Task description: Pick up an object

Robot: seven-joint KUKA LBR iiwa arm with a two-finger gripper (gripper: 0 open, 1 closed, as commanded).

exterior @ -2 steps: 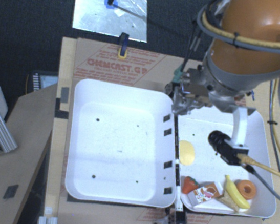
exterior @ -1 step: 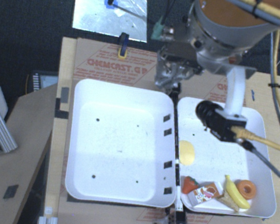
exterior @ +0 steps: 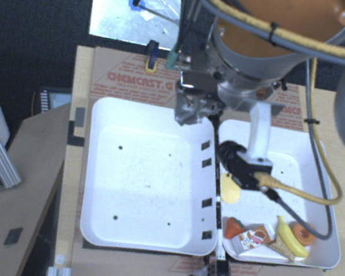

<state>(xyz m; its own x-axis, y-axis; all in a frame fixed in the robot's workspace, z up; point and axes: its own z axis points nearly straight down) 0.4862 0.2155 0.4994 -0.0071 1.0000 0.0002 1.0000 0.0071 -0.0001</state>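
Above the divide between the two white bins, the grey arm with its orange band (exterior: 285,16) reaches in from the right, and its end effector (exterior: 192,111) hangs at the far edge of the bins, over the upper right corner of the left bin (exterior: 103,156). Whether it is spread or pressed together I cannot tell, since the metal tip shows as one blurred grey block, and nothing can be seen pinched in it. All the loose things lie in the right bin (exterior: 325,187), toward its near end and well apart from the end effector: a pale yellow rounded piece (exterior: 230,191) against the divider, partly under a black fitting (exterior: 240,164) that carries a white post (exterior: 259,137) and a yellow cable (exterior: 298,193); nearer the front edge, a small red piece (exterior: 234,228) touching a red-and-white packet (exterior: 251,237); just right of that, a yellow banana (exterior: 291,237), with an orange rounded item (exterior: 303,235) beside it. Brown printed cardboard (exterior: 136,79) lies beneath both bins on the bench (exterior: 38,141).
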